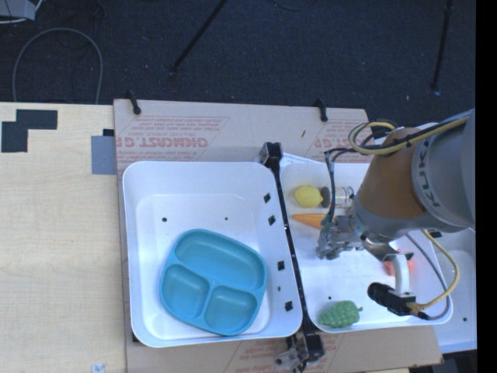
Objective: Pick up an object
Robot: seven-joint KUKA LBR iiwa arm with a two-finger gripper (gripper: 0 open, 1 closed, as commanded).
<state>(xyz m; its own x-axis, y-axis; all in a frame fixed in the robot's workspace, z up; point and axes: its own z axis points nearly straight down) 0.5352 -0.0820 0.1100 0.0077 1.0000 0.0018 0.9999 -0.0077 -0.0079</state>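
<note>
Two easy ways this flops: the gripper, fingers too blurry to tell, hangs right at the orange carrot at its 10 o'clock, so it could nudge that or the lemon away.

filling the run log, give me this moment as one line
arm over right bin | gripper low by carrot | lemon, green item loose
</note>
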